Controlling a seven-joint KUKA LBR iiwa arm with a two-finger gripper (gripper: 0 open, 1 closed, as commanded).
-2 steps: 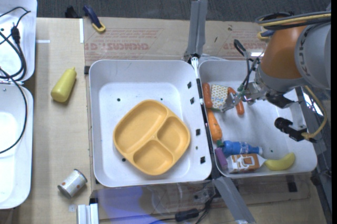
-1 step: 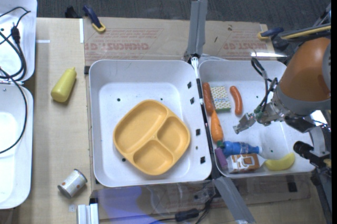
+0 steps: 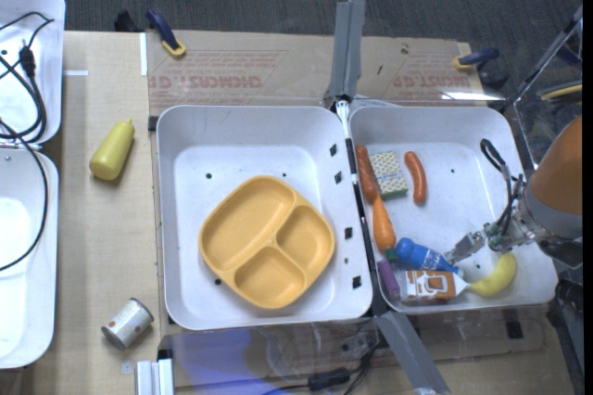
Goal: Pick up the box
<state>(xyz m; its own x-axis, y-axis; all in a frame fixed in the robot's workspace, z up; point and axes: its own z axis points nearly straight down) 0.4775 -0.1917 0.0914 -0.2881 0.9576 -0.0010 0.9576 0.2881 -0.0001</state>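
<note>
a wooden tabletop (image 3: 102, 226) carries two shallow white bins side by side, seen from above at a slant. the left bin (image 3: 176, 226) holds a yellow divided plate (image 3: 267, 241), the largest loose thing in view.

the right bin (image 3: 445, 132) is the landmark for everything else. the grey arm with its orange band (image 3: 563, 184) comes in over that bin's right wall, and its claw (image 3: 471, 246) hangs low over the bin's front half.

the box (image 3: 433, 286), a small orange-and-white carton, lies flat at the right bin's front wall, just in front of the claw. it rests on the bin floor, so by the look of things the pick-up is not yet done: the grasp and the lift are left.

around the box, still inside the right bin: a blue bottle (image 3: 422, 254) touches its rear edge, a banana (image 3: 496, 277) lies just to its right, a purple item (image 3: 388, 280) sits at its left. an orange carrot (image 3: 382, 223), a green sponge (image 3: 389, 173) and a sausage (image 3: 416, 177) lie further back.

the claw's tips point toward the blue bottle and the box. nothing is seen gripped in it. the picture is too small to tell whether it is spread or closed.
</note>
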